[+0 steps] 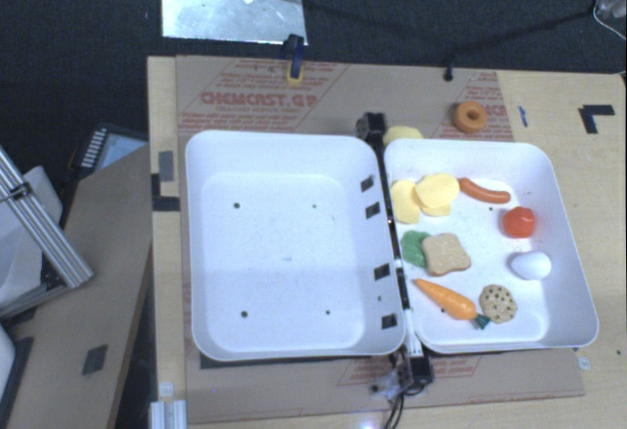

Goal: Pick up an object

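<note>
Presently, right shallow white bin (pixel 563 251) holds the pickable items: pale yellow round slices (pixel 427 196) at its upper left, a reddish sausage (pixel 484 190) beside them, a red tomato (pixel 518 221), a white egg (pixel 530 265), a tan slice of toast (pixel 447 254) overlapping a green leafy piece (pixel 414 246), an orange carrot (pixel 447 299) and a speckled round cookie (pixel 498 303) near the front wall. Left shallow white bin (pixel 279 241) adjoins it. Brown ring doughnut (pixel 470 117) lies on the bench behind the bins. Jaw state: cannot tell
</note>
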Controlling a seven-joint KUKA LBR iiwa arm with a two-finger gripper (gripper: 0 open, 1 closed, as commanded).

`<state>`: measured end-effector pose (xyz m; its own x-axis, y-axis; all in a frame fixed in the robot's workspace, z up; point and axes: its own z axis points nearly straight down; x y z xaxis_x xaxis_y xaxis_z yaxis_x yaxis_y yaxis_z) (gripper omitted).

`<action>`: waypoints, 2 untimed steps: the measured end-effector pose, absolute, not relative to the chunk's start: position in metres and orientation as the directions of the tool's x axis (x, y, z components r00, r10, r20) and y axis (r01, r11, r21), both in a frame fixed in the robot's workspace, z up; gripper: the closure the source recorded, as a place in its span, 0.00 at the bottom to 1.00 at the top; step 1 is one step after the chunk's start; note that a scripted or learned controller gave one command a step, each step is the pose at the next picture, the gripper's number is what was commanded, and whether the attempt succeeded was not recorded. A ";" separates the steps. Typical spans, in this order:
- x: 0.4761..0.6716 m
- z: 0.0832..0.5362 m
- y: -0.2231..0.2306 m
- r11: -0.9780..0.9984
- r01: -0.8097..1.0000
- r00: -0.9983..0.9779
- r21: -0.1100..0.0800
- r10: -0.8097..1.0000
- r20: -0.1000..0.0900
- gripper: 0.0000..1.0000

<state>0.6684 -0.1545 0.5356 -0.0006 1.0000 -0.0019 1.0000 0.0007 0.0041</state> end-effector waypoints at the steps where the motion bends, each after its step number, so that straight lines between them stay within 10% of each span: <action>1: 0.668 0.536 -0.160 0.000 1.000 0.000 0.004 1.000 -0.002 1.00; 2: 0.668 0.536 -0.171 -0.001 1.000 0.001 0.004 1.000 -0.002 1.00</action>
